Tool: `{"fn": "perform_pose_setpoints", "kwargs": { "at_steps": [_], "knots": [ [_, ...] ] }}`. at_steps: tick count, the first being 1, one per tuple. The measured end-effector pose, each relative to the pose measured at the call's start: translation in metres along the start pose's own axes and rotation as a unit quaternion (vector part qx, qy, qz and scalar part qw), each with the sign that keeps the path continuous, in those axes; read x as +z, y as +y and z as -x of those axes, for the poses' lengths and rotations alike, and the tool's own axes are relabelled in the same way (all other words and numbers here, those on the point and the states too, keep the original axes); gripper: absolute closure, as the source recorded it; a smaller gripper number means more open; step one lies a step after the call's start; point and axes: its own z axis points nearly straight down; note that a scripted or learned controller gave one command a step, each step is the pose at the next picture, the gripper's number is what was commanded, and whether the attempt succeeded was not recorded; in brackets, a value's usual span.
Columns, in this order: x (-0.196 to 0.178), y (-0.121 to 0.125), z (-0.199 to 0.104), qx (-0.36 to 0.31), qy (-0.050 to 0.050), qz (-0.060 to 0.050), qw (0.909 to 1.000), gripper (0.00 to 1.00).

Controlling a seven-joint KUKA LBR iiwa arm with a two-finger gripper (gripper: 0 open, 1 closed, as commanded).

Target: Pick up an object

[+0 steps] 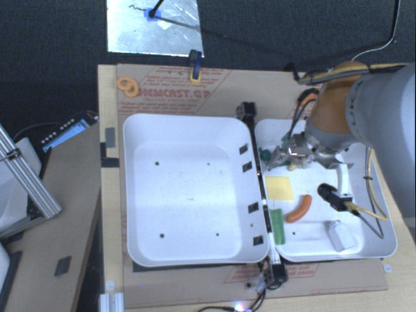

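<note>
My gripper hangs low over the back of the right bin, under the grey arm with its orange band. Just left of it lies a small dark green object, close to the gripper; I cannot tell whether they touch. A flat yellow square lies just in front of the gripper. An orange sausage-shaped piece sits in front of the square, to its right. A green block lies along the bin's left wall. A pale grey object rests near the front right corner.
The left bin stands beside the right one, joined by a black hinged divider. Both rest on a cardboard sheet. A silver foil sheet lies beyond the bench. A metal rail stands at far left.
</note>
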Motion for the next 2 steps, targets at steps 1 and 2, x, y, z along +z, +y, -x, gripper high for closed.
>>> {"fn": "perform_pose_setpoints", "kwargs": {
  "at_steps": [1,2],
  "knots": [
    [-0.106,-0.034,-0.087,0.002,0.0,0.0,1.0,0.0],
    [-0.257,-0.054,-0.161,-0.001,0.003,0.005,1.0,0.0]
  ]
}}
